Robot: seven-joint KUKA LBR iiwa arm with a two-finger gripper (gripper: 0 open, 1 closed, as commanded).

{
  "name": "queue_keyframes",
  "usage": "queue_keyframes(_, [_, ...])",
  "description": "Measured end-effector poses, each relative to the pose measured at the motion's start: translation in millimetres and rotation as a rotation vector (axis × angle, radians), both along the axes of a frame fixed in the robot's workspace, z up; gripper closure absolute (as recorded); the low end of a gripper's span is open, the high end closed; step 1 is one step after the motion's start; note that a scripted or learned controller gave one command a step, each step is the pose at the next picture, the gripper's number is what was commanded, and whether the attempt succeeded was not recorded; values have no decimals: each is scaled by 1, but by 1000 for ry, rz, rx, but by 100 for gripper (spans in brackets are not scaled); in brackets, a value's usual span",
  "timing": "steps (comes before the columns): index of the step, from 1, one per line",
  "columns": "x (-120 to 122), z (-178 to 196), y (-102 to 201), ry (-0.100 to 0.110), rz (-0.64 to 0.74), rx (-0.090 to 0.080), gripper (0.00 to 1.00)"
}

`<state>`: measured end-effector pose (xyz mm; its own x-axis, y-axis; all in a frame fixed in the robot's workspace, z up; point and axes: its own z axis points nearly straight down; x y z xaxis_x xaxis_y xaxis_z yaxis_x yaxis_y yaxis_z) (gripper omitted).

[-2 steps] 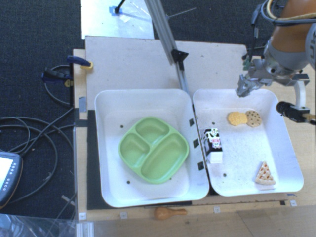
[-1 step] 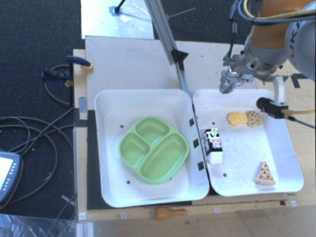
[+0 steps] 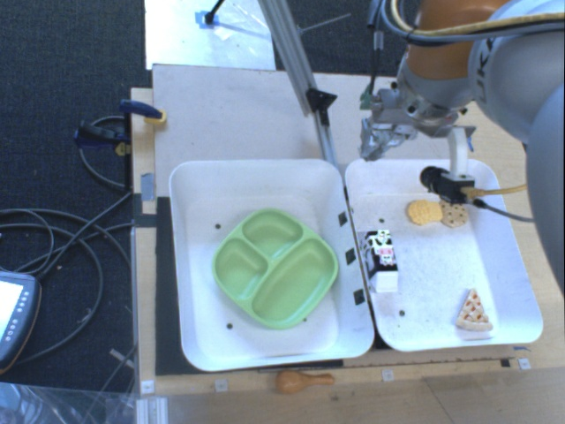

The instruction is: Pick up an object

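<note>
The gripper (image 3: 378, 142) hung over the far rim of the right bin (image 3: 503, 237), near its left corner; whether its jaws were open or shut could not be told, and nothing showed between them. In that bin lay a round cracker (image 3: 425, 212) touching a brown cookie (image 3: 455, 216), a small black-and-white carton (image 3: 382, 260) by the left wall, and a waffle wedge (image 3: 473, 312). The left bin (image 3: 190, 263) held a green divided plate (image 3: 275, 268).

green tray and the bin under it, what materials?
Green divided tray: looks like molded plastic, satin finish, with soft highlights on rounded compartment edges. Left bin: likely thin white plastic, matte, with rounded molded corners and rim. Neither can be confirmed from look alone.
</note>
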<state>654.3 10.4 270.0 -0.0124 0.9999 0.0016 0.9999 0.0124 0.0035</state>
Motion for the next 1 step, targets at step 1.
queue_keyframes(1, [17, -7, 45, 1, -1, 0, 100])
